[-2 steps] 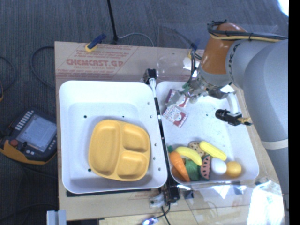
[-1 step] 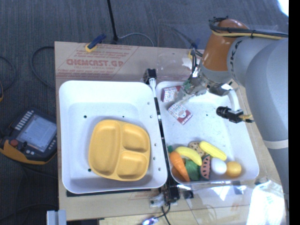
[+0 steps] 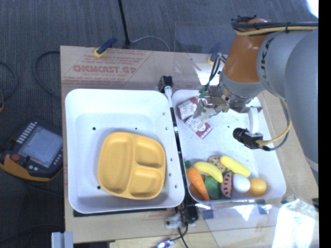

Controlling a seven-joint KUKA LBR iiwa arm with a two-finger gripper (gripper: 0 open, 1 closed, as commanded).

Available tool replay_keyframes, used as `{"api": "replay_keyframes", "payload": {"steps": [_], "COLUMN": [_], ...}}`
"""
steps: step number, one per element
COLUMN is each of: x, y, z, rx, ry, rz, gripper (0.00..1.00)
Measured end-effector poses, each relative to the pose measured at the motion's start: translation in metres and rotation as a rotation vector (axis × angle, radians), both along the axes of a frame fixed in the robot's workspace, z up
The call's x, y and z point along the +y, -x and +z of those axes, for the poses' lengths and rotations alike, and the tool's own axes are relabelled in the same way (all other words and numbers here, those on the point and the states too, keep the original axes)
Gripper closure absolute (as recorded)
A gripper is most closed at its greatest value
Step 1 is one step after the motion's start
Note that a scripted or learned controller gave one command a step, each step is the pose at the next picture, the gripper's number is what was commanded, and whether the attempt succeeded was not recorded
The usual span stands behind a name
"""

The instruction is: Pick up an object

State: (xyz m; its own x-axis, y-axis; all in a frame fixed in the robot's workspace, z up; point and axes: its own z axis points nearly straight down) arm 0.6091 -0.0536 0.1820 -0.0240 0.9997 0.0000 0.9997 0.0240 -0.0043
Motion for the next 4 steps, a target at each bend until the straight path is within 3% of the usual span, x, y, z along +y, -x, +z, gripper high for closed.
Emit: {"api": "replay_keyframes", "payload": {"steps": [1, 2, 3, 4], "x": [0.000, -0.052, -0.092, -0.092], "y": [0.000, 0.027, 0.116, 0.115], "z": [0.000, -0.075, -0.093, -0.084], "rx": [0.000, 0.002, -0.016, -0.017], "ry": [0.000, 0.002, 0.004, 0.005], "rz": [0.000, -0.108, -0.029, -0.029], "gripper": [0.00, 0.00, 0.00, 1.00]}}
